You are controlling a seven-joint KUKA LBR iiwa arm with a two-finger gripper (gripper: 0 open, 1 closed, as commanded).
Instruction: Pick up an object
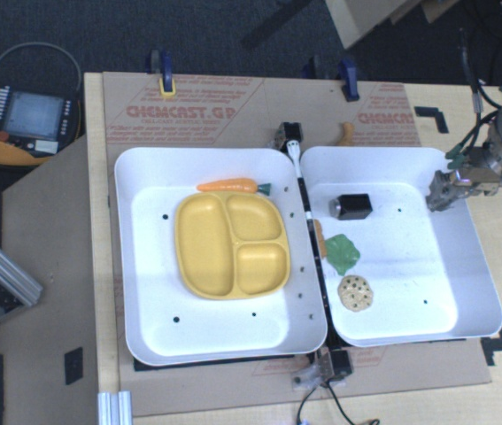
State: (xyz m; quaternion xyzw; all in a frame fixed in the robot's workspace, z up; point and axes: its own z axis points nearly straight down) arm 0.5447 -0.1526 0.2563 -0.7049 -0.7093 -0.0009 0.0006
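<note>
The right bin (445,317) holds a small black block (351,206) at its upper left, a green piece (343,251) near its left wall, and a round speckled cookie (355,293) below that. My gripper (445,193) hangs over the right bin's upper right edge, well to the right of the black block, with nothing seen between its fingers. In the left bin (144,317) a yellow divided plate (231,243) lies in the middle, and an orange carrot (227,185) rests just above it.
A brown stick-like thing (319,237) lies along the divider between the bins. Blue clamps (166,71) hold the cardboard base at the back. A handheld controller (29,118) sits off the bench at the far left.
</note>
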